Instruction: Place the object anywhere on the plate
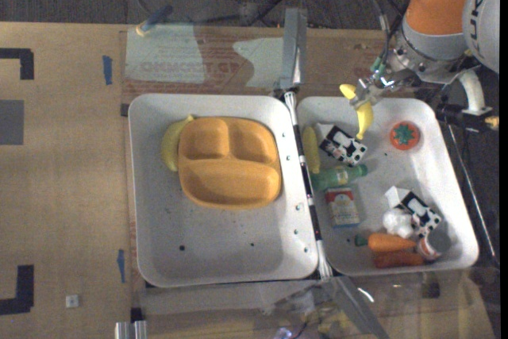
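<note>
You have the gripper (367, 97) pinching the top of the banana (362, 113), which hangs long-axis down above the right bin's (452, 194) far edge, with the orange plate (230, 163) well off leftward in the other bin.

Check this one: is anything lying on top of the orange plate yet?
No. The plate shows only its bare orange compartments; a yellow object lies beside its left edge, partly underneath.

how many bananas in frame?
3: one banana in gripper, hanging over the right bin; one along that bin's left wall; one behind the orange plate, left bin.
</note>
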`<state>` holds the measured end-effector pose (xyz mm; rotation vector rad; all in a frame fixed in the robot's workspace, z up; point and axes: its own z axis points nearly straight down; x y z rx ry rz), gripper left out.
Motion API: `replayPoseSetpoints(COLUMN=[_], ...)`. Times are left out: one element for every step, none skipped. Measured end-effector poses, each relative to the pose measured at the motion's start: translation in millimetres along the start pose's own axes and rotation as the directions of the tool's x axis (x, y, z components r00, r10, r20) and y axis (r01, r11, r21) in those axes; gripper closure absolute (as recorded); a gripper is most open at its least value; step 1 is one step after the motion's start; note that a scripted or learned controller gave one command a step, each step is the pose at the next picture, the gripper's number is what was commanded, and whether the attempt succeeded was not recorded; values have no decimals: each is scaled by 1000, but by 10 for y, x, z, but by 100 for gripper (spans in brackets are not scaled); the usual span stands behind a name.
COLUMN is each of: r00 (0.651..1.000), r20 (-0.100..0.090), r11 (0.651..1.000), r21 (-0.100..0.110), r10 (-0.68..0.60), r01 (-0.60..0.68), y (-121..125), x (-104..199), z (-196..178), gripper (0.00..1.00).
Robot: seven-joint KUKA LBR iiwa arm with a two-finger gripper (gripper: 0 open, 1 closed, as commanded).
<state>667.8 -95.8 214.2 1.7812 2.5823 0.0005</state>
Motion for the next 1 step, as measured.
replayPoseSetpoints(r00=[1000], r20=[0], r11=[1000], r21=[0], r10=[0], r01=[0], y=[0], x=[-1], z=[0], gripper=[0])
